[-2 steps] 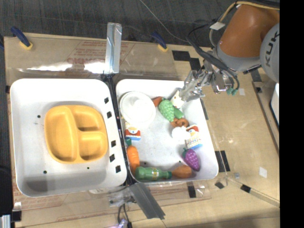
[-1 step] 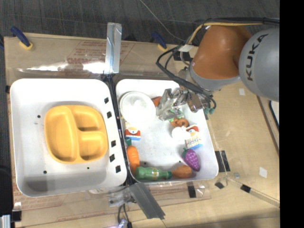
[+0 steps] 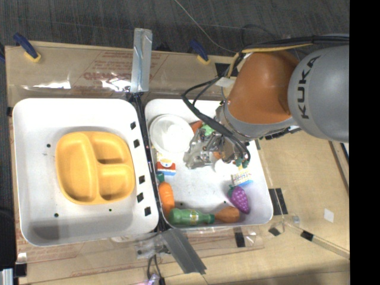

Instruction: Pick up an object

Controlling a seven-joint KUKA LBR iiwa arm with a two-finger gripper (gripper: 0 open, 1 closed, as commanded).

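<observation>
Two shallow white bins sit side by side. The left bin (image 3: 24,159) holds a yellow divided plastic tray (image 3: 95,165). In the right bin (image 3: 264,203), a white round bowl (image 3: 169,132) lies toward the back; a green bottle (image 3: 190,217) lies along the front wall, between an orange toy carrot (image 3: 166,198) and purple toy grapes (image 3: 240,198).

A single fixed camera is mounted above the counter (image 3: 297,177) and looks down at a slight slant, taking in both white bins side by side: the left bin (image 3: 24,159) and the right bin (image 3: 261,200). The view is moderately close, with dark floor along the top. The arm (image 3: 309,94) enters from the right edge of the frame.
</observation>
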